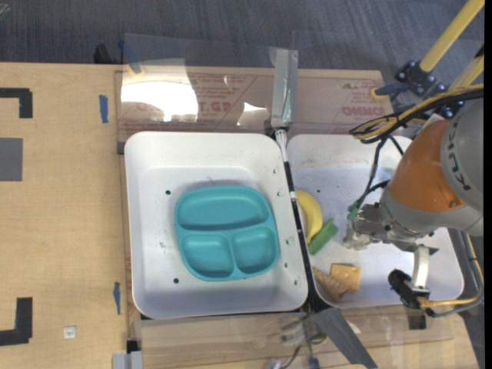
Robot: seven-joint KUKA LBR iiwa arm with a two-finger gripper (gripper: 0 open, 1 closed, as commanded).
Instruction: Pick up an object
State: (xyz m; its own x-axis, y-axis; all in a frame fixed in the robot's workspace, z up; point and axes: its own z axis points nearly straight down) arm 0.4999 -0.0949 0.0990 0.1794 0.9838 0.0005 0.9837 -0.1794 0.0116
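The right bin [336, 167] holds a yellow banana [310, 210] against its left wall. A small green piece [322, 235] lies just below the banana, and a tan, bread-like chunk [340, 277] sits near the front edge. My gripper [358, 229] hangs low over the middle of this bin, just right of the green piece and above the tan chunk. The grey wrist with its orange band [421, 177] covers the bin's right half. I see nothing held in the gripper.
The left bin [146, 229] holds a teal divided plate [225, 231] in its middle. A raised wall [290, 206] separates the two bins. Black cables [380, 148] loop off the arm over the right bin's back. Cardboard bench surface [54, 206] lies to the left.
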